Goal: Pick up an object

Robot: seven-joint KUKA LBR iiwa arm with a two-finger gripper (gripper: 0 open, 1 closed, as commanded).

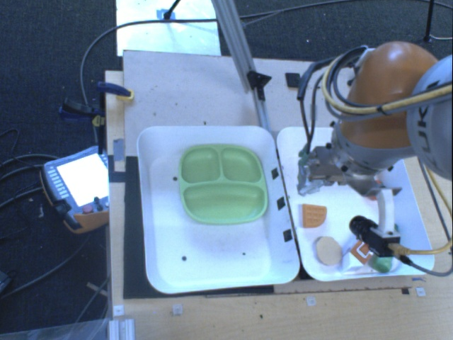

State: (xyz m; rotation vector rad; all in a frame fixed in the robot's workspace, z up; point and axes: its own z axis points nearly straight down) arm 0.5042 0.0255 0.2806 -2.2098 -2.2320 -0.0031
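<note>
Over the right bin (289,190) the claw (309,179) hangs above an orange wedge (313,215) and a tan disc (328,250); whether it is released or clenched cannot be told. Nothing looks lifted yet, so the pick remains undone.

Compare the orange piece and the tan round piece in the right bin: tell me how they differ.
The orange piece is bright orange with squarish, straight edges; the tan round piece is pale beige and oval. The orange piece lies farther up the right bin, just below the gripper; the tan round piece lies nearer the bin's lower rim, beside a small orange-and-white item. Both are small, lie flat on the bin floor, and sit free of the gripper.
</note>
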